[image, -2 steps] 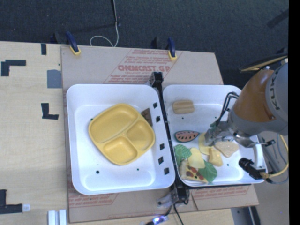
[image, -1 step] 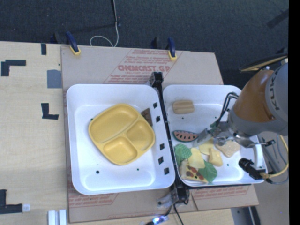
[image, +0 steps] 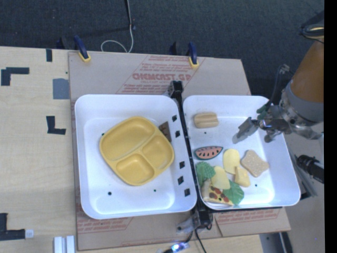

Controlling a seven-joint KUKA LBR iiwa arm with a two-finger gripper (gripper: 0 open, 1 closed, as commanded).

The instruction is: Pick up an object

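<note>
Grey gripper (image: 256,130) hovers over the right bin (image: 274,191), fingers spread apart and clamping nothing, as you can see. Beneath and left of it lie your toy foods: bread roll (image: 205,120), watermelon slice (image: 208,152), toast (image: 255,163).

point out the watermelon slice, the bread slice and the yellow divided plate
watermelon slice (image: 208,152), camera view, on the middle of its red face
bread slice (image: 255,163), camera view, on the middle of its tan top
yellow divided plate (image: 128,139), camera view, on the floor of its largest compartment
</note>
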